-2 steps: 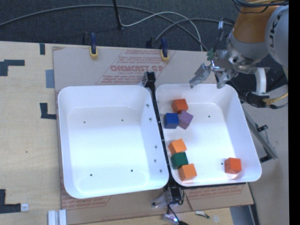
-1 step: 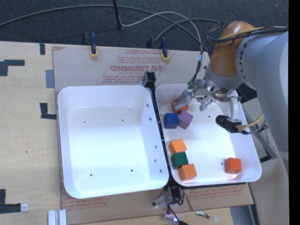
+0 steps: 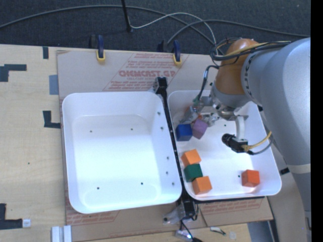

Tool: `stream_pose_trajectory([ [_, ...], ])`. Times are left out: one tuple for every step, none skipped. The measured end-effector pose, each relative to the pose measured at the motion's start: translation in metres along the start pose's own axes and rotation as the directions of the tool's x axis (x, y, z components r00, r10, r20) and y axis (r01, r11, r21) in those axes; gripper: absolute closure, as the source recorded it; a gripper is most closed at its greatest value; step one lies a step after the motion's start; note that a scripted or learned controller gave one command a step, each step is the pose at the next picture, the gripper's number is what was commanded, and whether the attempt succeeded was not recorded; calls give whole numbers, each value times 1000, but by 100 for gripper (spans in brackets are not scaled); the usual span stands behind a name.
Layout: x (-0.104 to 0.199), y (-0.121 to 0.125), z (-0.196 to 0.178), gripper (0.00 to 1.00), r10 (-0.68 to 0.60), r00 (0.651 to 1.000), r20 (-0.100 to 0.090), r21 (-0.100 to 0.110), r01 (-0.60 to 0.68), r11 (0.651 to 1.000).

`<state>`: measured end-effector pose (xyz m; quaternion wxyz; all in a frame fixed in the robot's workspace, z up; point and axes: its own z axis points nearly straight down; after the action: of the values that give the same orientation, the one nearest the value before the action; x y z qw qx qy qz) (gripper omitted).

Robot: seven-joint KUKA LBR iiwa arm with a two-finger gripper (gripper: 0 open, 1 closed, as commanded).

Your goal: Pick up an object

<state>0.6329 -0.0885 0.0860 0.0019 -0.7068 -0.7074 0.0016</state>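
My gripper reaches down into the back left part of the right bin. A purple block sits tilted right under its tip, and whether it is gripped cannot be made out. A blue cube lies just left of the purple block, against the bin's left wall. Further forward along that wall stand an orange cube, a green cube and another orange cube. An orange-red cube rests near the front right corner.
The left bin stands beside the right one, with a black divider strip between them. A black cable end hangs from the arm over the middle of the right bin. Two clamps hold the cardboard at the back.
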Motion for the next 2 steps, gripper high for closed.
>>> stream_pose_trajectory([
  [1, -39, -3, 0, 1, 1000, 0, -4, -1, 1000],
  [-14, -70, -4, 0, -60, 998, 2, -13, 60, 998],
])
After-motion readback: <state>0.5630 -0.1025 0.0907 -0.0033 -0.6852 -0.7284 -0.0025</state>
